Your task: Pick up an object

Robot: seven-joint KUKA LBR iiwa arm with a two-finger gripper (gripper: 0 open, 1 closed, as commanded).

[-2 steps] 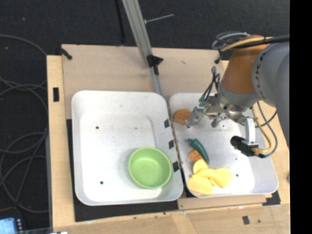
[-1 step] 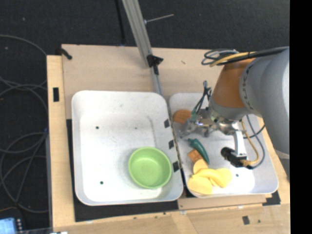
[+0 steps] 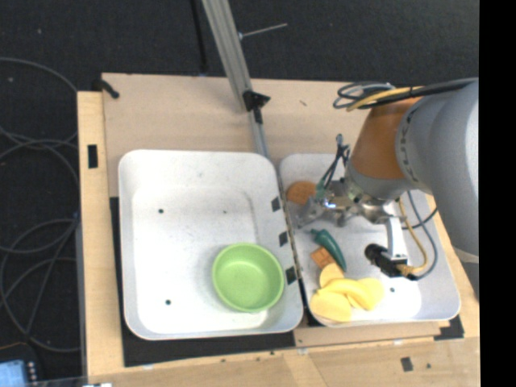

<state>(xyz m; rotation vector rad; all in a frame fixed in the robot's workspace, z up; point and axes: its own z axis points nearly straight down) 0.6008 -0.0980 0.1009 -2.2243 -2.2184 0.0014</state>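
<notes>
Nearest, a yellow toy point(image 3: 348, 295) lies at the right bin's point(image 3: 435, 301) front edge, a green bowl point(image 3: 247, 276) in the left bin point(image 3: 161, 216). Beyond, a green piece point(image 3: 329, 244) lies just below my tool point(image 3: 310, 214); its grip I cannot tell. An orange piece point(image 3: 301, 191) sits behind.

Grey arm point(image 3: 439, 147) — orange band; cables

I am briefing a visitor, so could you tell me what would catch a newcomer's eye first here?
The lime green bowl stands out first, sitting in the near right corner of the left bin. Next comes the grey and orange arm reaching over the right bin, above a cluster of yellow pieces at that bin's near edge.
</notes>
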